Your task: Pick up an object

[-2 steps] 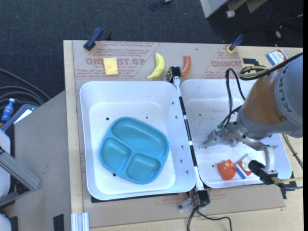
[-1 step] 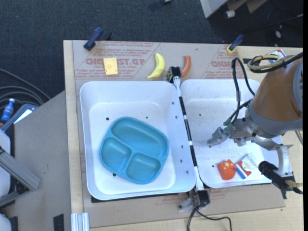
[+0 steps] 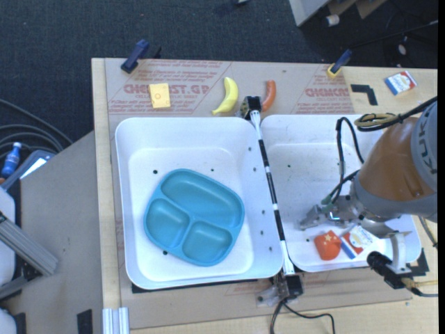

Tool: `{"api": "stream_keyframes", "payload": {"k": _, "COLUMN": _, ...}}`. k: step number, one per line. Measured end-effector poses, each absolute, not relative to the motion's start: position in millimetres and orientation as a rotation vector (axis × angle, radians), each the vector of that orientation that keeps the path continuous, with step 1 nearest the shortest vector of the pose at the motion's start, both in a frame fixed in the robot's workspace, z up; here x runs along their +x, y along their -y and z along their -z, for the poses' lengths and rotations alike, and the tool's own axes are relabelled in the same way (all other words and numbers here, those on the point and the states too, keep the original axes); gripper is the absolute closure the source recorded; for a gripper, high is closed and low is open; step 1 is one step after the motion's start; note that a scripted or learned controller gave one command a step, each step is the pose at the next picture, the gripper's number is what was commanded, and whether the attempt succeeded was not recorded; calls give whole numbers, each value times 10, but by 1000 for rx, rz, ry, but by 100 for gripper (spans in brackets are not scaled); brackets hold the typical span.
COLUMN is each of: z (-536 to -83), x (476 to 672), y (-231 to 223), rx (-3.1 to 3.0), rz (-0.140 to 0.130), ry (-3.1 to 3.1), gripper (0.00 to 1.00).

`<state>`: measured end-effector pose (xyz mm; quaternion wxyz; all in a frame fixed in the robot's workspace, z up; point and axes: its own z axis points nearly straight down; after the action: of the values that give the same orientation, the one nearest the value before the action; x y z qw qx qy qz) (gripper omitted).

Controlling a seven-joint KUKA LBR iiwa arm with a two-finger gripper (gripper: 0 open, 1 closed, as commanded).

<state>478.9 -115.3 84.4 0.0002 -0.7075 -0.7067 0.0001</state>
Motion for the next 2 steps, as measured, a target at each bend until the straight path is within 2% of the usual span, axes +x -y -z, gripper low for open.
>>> {"api": "stream_keyframes", "payload": {"k": 1, "z": -845, "x": 5359, "y": 1011, "rx": -2220, "rz": 1, "ry": 2222, "gripper": 0}}
{"api": "stream_keyframes", "payload": {"k": 2, "z": -841, "x": 4784, "y": 1139, "rx": -2221, "rz": -2, "ry": 2218, "gripper": 0}}
